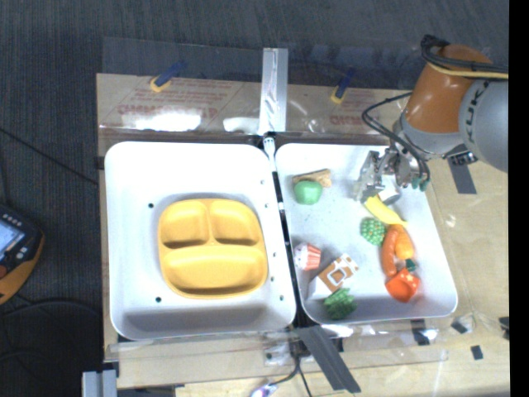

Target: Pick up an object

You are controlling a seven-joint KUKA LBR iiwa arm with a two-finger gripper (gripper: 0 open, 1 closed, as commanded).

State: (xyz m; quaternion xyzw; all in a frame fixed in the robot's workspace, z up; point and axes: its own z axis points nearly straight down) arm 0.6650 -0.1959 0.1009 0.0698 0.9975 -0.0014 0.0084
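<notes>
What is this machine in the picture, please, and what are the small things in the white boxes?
It is a robot arm, grey with an orange band, reaching in from the right. One camera looks down from above the bench. At the arm's end is its grasping tool, low over the right bin, close to a yellow toy banana. That bin also holds toy food: a green apple, a carrot, a tomato, broccoli and a cupcake. The left bin holds a yellow divided plate. I cannot tell whether the tool grips anything.

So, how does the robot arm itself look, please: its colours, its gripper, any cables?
The arm is grey with a wide orange band above the wrist. Thin dark cables loop beside the band. The gripper is small, metallic grey, with dark parts.
</notes>
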